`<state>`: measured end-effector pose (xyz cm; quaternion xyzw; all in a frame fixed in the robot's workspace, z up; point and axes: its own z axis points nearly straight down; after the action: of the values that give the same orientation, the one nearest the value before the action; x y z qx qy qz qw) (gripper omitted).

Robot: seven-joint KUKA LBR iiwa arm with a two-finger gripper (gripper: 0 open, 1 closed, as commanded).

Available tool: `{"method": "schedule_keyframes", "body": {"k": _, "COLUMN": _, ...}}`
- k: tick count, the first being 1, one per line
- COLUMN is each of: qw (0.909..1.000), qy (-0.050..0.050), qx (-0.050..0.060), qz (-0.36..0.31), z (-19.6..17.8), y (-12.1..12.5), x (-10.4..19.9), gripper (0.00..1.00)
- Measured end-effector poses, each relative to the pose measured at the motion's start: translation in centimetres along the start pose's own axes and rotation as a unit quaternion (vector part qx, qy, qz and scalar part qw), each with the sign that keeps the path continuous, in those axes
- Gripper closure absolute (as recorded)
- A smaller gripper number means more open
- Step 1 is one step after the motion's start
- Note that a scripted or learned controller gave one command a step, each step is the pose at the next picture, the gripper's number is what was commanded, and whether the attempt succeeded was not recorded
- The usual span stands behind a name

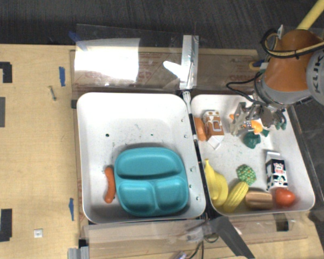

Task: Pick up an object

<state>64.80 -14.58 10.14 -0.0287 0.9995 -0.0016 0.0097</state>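
Two white bins sit side by side on the worktop (27,144). Nearest the camera, along the front edge of the right bin (305,161), lie a banana (216,183), a corn cob (235,194), a bread roll (257,199) and a tomato (284,197), all packed close together. Just behind them are a knobbly green vegetable (246,173) and a small carton (276,171) standing near the right wall. The left bin (135,112) holds a teal divided tray (150,181) with an orange carrot (109,184) lying beside its left edge.

Farther back in the right bin, a small box (212,122) leans by the left wall, and a dark green toy (252,140) lies just below the claw (254,120). The claw hangs low over the far part of this bin, with something small and orange close against it; whether it is parted or closed, and whether it grips anything, cannot be told from this slanted look down, since the metal parts blur together.

No object is clearly chosen yet; the likeliest candidates are the green toy and the orange bit near the claw. The risk, as I judge it, is a glancing close: the pieces here are small and loose, so a slightly off descent could nudge one aside or pinch only an edge and let it slip. The cables by the wrist could also brush the bin's far wall.
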Motion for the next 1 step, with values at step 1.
{"method": "schedule_keyframes", "body": {"k": 1, "qw": 0.9889, "qy": 0.002, "qx": -0.001, "qz": -0.149, "z": -13.19, "y": 0.06, "x": 2.96, "gripper": 1.00}}
